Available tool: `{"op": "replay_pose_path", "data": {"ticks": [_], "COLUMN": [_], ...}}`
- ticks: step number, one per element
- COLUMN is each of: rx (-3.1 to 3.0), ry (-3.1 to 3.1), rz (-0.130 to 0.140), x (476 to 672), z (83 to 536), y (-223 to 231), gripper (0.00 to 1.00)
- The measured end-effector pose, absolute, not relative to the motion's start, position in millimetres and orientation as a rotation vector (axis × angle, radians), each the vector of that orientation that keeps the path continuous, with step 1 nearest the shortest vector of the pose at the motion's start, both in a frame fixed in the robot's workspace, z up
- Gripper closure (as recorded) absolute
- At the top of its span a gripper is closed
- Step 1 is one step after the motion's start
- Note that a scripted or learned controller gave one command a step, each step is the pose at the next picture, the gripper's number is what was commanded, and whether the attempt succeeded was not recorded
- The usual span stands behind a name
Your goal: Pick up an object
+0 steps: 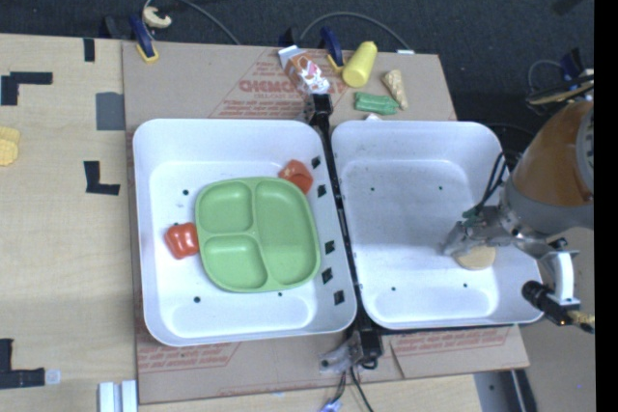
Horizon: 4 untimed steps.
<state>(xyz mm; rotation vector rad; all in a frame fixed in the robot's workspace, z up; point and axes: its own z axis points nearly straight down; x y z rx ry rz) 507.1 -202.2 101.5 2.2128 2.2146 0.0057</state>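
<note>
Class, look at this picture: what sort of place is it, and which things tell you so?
Probably a robotics lab test bench: a robot arm reaches over two white bins, toy food lies about, such as a yellow piece, and loose cables trail behind.

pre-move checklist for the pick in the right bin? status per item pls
1. Target in view: a small tan rounded object lies on the floor of the right white bin, near its right wall. ok.
2. Hand over target: it sits right at the tan object, at its upper left edge. ok.
3. Object between the fingers: cannot tell, the hand covers the contact.
4. Finger opening: cannot tell.
5. Room around target: no other item near it on the bin floor; the right wall is close. ok, but watch the wall.
6. Left white bin items (green divided plate, two orange-red pieces) far from the arm. ok.
</note>
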Motion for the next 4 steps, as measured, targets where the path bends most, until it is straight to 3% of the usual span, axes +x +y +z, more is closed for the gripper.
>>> {"op": "replay_pose_path", "data": {"ticks": [1, 2, 3, 4], "rx": [2.217, 2.22, 2.221, 2.217], "ry": [2.22, 2.222, 2.222, 2.222], "rz": [0.0, -0.002, -0.003, 0.003], "x": [564.0, 563.2, 529.3, 537.8], "z": [216.3, 215.1, 202.3, 86.7], "y": [-223.9, -223.7, -223.9, -223.0], "gripper": [1.0, 0.0, 0.0, 0.0]}}
